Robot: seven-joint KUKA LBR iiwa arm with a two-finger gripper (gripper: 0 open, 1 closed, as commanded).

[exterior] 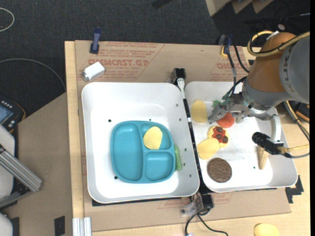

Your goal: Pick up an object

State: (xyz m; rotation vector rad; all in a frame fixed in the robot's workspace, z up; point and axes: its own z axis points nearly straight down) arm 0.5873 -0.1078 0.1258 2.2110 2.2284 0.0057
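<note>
My gripper reaches down into the right bin near its back left part. It sits right over a red-orange round piece and touches or nearly touches it; its own body hides whether it holds the piece. A yellow lump lies just left of the gripper. In front of it lie a small yellow-and-red piece, another yellow lump, a brown disc and a tan cone.
The left bin holds a teal divided plate with a yellow piece in its back right compartment. A green strip lies by the plate's right edge. A black divider clip sits between the bins.
</note>
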